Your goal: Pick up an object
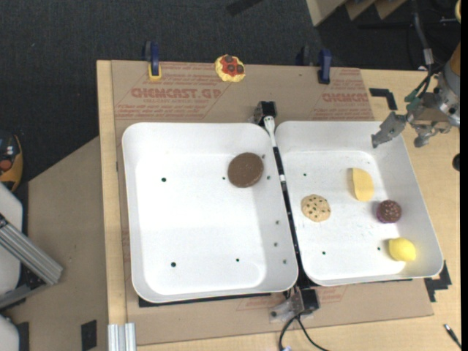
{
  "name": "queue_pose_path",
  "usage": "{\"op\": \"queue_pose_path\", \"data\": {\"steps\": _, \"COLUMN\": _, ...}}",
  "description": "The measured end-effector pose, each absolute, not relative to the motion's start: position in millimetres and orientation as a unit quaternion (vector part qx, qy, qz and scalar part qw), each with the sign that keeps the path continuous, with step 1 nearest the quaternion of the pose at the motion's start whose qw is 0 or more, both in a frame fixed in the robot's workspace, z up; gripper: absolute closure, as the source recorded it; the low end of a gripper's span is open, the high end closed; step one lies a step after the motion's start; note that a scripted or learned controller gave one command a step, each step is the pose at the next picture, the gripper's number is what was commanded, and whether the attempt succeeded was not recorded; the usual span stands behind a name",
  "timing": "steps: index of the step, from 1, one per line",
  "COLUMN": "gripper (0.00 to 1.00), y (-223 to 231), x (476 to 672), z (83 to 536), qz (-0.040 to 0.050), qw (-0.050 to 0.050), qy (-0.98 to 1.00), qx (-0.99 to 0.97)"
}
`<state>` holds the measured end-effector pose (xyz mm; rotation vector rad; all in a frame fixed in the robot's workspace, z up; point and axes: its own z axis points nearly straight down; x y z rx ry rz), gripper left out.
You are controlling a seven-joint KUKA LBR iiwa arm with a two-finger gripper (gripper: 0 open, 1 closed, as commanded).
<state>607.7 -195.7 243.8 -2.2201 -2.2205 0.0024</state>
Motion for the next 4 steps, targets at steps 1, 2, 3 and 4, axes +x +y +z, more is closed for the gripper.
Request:
{"op": "queue_pose_path", "data": {"steps": 1, "gripper": 0.00, "y": -167.1, "x": 581.2, "z": 86.3, "qz": 0.0045, "qw": 0.010, "qy": -0.707, "qx": -0.707}}
{"op": "queue_pose_path", "data": {"steps": 2, "gripper": 0.00, "y": -216.1, "x": 618.8, "z": 82.2, "qz": -0.0009, "qw": 0.005, "qy": -0.707, "qx": -0.707}}
{"op": "queue_pose_path", "data": {"steps": 3, "gripper": 1.00, "y": -216.9, "x": 618.0, "z": 91.0, "qz": 0.0011, "qw": 0.002, "qy": -0.707, "qx": -0.707}}
{"op": "queue_pose_path", "data": {"steps": 4, "gripper": 1.00, "y": -119.3, "x": 666.3, "z": 154.4, "qz": -0.0034, "qw": -0.002, "qy": -0.711, "qx": -0.703}}
